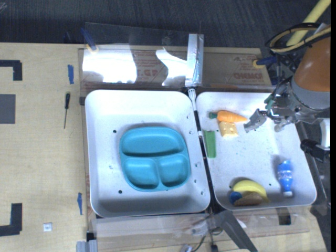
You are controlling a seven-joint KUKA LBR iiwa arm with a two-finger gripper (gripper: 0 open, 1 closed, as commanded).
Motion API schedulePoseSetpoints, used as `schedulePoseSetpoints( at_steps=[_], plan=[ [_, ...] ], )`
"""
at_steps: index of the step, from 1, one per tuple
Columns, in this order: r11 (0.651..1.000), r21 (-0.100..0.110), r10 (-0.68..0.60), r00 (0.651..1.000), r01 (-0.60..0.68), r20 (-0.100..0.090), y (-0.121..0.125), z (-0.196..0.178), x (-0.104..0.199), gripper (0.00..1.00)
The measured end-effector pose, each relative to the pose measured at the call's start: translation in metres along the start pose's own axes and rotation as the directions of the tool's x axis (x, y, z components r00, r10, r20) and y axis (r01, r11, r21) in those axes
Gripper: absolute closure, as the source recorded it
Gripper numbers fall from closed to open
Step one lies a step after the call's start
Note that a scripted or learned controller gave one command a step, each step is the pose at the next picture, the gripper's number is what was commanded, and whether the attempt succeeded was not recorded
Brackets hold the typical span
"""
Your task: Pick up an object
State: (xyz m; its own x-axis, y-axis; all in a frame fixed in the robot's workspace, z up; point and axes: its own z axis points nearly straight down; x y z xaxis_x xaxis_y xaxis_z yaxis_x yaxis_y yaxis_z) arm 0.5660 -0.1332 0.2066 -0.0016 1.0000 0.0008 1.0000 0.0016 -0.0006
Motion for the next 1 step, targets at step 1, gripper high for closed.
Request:
schedulePoseSetpoints(
  at_steps=[1],
  plan=[
    [0.997, 0.003, -0.082, 0.997, 0.082, 0.0, 0.0582, 0.0709, 0.0391, 0.0]
  ],
)
